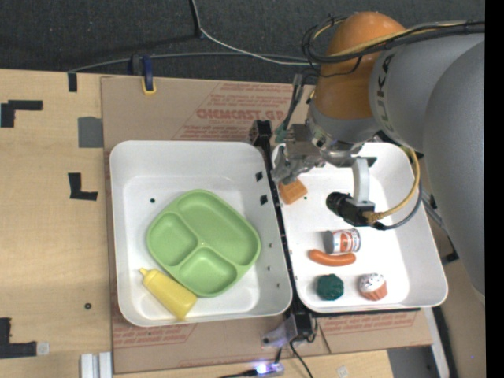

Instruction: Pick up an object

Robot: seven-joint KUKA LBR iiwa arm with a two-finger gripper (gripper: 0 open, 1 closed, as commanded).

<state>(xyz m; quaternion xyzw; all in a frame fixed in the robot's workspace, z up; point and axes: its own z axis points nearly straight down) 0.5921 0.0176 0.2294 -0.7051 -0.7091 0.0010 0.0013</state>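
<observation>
1. The gripper [295,173] is seen low over the right bin [394,294], at its upper left corner beside the wall shared with the left bin [126,211].
2. A small orange block [293,191] lies just below the jaws; whether it is gripped cannot be told, nor whether the jaws are open or closed.
3. A straight vertical lift, clear of the wall, would be judged best.
4. The block's long axis appears to run slantwise, upper right to lower left.
</observation>
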